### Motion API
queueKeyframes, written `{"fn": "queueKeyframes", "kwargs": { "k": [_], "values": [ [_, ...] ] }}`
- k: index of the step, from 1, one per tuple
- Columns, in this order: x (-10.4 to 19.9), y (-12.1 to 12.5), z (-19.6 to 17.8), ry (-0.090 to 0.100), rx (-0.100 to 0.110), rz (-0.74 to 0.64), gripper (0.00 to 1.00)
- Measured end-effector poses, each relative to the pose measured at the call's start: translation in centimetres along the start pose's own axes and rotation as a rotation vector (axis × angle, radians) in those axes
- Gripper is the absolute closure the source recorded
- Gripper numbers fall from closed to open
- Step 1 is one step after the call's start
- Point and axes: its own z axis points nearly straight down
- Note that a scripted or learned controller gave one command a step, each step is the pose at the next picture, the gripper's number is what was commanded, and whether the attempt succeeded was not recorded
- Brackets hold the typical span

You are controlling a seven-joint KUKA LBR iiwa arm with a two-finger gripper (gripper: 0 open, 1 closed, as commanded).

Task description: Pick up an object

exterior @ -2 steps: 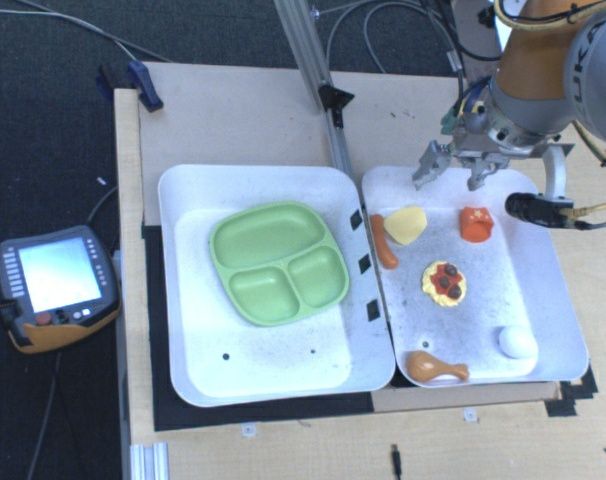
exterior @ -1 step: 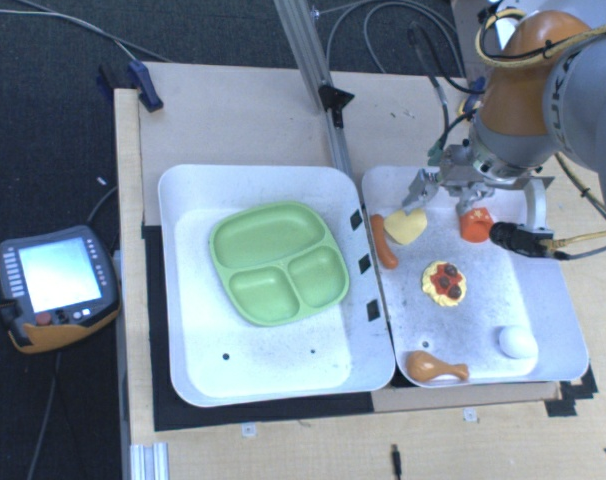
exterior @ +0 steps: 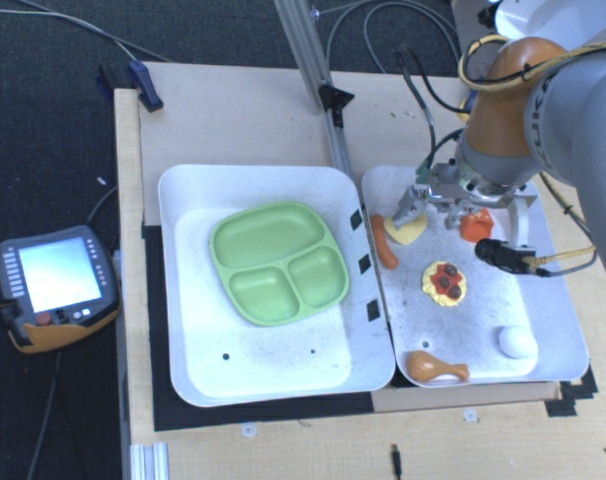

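I hover my gripper [exterior: 438,203], fingers spread wide and holding nothing, at the far end of the right bin [exterior: 553,298], with the yellow piece [exterior: 410,231] just left of it.

1. We see the jaws [exterior: 453,206] low over the far end of the right bin [exterior: 558,318].
2. Just left of the jaws lies a pale yellow piece [exterior: 410,231], and beyond it an orange sausage [exterior: 384,242].
3. Just right of the jaws sits an orange-red piece [exterior: 475,227].
4. Nearer us than the jaws lie a small pizza [exterior: 444,283], a white egg [exterior: 516,342] and a drumstick [exterior: 435,368].
5. Far left of the jaws, a green divided plate [exterior: 278,262] rests in the left bin [exterior: 198,368].
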Motion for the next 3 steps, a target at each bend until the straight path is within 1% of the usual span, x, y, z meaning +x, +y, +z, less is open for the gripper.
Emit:
{"fn": "queueKeyframes", "kwargs": {
  "k": [1, 2, 3],
  "values": [
    [0.1, 0.1, 3.9, 0.001, -0.003, 0.000, 0.00],
    [0.0, 0.5, 2.1, -0.002, -0.016, 0.000, 1.00],
    [-0.3, 1.6, -3.5, -0.002, -0.013, -0.002, 1.00]
  ]
}}
